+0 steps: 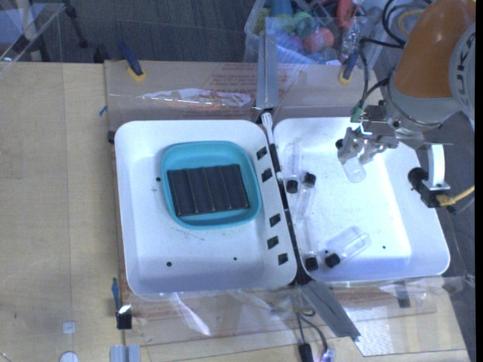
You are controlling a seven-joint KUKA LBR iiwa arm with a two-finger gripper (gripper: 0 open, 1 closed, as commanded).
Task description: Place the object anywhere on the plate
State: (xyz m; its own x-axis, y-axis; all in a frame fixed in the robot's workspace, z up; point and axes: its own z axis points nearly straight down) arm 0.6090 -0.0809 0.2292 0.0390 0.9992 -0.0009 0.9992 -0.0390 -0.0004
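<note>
A teal plate [172,157] lies in the left bin [143,247], with a dark ridged rectangular block [207,189] resting on its middle. My gripper [355,155] hangs over the upper middle of the right bin [411,240], well to the right of the plate. A small clear, glassy object [353,172] shows right under the gripper's tip; whether it is gripped or lying on the bin floor is unclear. Another clear object [347,241] lies near the right bin's front.
A divider with black clips [272,194] separates the two bins. Clear tubes with black caps [308,179] lie along the right bin's left side and front left [330,259]. A box of colourful toys [317,10] stands behind the bins.
</note>
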